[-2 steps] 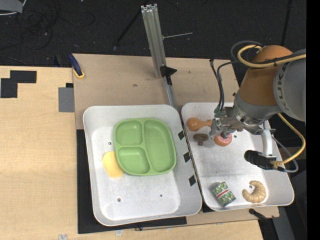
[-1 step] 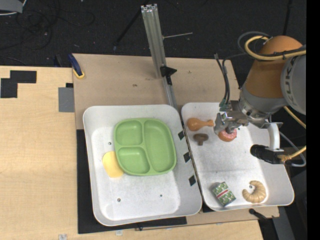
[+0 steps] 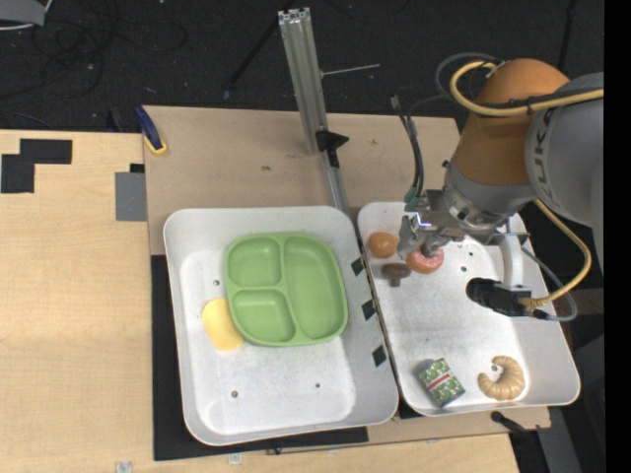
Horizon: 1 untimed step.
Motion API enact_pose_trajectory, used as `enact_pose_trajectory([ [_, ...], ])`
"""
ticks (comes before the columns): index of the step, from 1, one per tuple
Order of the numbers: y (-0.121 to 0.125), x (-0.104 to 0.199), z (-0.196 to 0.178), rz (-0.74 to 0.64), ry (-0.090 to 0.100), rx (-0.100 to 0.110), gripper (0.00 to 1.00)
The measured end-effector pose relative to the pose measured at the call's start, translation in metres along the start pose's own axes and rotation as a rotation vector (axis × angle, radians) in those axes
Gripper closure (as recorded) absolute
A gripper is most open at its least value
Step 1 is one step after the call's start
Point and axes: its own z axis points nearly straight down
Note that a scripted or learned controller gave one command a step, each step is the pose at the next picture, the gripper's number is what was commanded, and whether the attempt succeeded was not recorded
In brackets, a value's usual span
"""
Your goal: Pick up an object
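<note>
Sitting side by side on the bench are two white bins, and between them they are holding seven loose things, one of each kind. The left bin (image 3: 187,363) is carrying two: one green plate (image 3: 286,289) divided into three compartments, lying flat in the bin's upper half, and one yellow lump (image 3: 221,325) touching the plate's lower left edge. The right bin (image 3: 444,323) is carrying five. One orange ball (image 3: 383,244) is resting near the bin's upper left corner, and one small brown piece (image 3: 395,274) is lying just below it. One pink ring (image 3: 427,261) is lying just beside both, to their right. One green packet (image 3: 440,381) and one croissant (image 3: 503,377) are sitting near each other along the bin's lower edge, well apart from the other three.

The single grey arm (image 3: 503,136) is reaching in from the right, and its gripper (image 3: 422,233) is hanging over the upper part of the right bin, directly above the pink ring and close to it. Whether the gripper is spread or pressed together I cannot tell, nor whether it is touching the ring.
</note>
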Motion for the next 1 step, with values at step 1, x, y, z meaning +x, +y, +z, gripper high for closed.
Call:
enact_pose_trajectory([
  [1, -0.0031, 0.059, 0.0016, -0.003, 0.002, 0.003, 1.0],
])
